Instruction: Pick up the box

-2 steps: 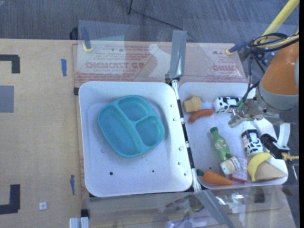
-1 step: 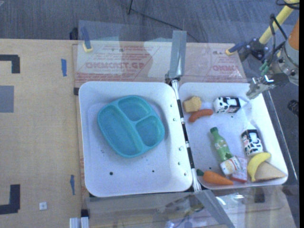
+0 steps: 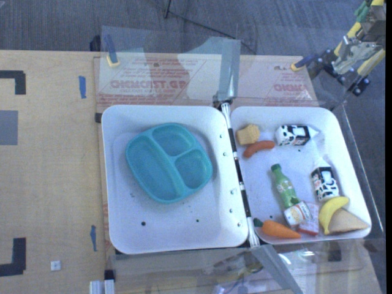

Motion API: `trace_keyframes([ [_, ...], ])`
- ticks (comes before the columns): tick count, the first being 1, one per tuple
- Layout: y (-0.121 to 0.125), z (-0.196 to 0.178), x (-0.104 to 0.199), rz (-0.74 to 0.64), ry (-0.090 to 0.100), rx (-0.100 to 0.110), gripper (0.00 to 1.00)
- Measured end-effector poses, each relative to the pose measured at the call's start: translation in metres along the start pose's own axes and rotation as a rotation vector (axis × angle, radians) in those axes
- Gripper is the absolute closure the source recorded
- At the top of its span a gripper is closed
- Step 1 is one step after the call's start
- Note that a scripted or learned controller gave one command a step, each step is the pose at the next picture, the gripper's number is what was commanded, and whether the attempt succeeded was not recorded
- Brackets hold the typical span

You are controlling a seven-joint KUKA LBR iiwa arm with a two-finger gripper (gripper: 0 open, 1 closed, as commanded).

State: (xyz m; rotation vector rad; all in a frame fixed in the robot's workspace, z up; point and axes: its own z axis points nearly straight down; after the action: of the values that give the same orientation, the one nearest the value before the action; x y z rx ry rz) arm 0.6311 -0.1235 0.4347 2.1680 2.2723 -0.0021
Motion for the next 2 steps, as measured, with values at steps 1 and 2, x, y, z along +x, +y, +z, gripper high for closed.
trace_keyframes([
  [1,0.039,0.23,0.07,0.022,0.002,0.003,1.0],
  [2,0.04,0.009,0.073,0.348,0.0,0.001,1.0],
])
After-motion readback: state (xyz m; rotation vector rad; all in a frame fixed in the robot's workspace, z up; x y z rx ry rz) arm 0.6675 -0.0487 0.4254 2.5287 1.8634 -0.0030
